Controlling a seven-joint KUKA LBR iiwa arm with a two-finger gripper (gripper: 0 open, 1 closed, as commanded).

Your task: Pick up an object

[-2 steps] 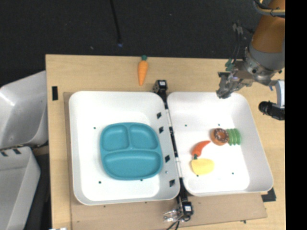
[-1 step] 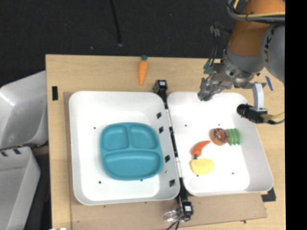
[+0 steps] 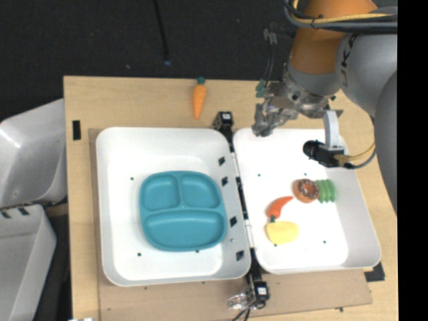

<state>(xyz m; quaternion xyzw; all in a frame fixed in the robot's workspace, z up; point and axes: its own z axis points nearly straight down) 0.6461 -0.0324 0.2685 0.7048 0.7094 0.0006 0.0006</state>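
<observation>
— Where the arm comes in from the right, what do you make out from the overhead camera?

— Its grey body with the orange band hangs over the far end of the right bin. The end effector sits low at that bin's far left corner, right by the rim. Whether it is released or clenched I cannot tell; the tip is too small and dark against the bin wall. Nothing visible sits between its tips.

— And the objects in that bin?

— Four small ones, grouped toward the middle and well apart from the end effector. A round brown piece touches a green ridged piece on its right. Just nearer the camera lies a red pepper-like piece, and directly below it a yellow piece, the two nearly touching.

— The left bin?

— The left bin holds a teal divided plate, lying flat near its centre, three compartments up.

— Anything outside the bins?

— A toy carrot lies on the wooden desk beyond the left bin's far edge, green top pointing away. A small black clip sits where the two bins meet at the far side, just left of the end effector.
</observation>
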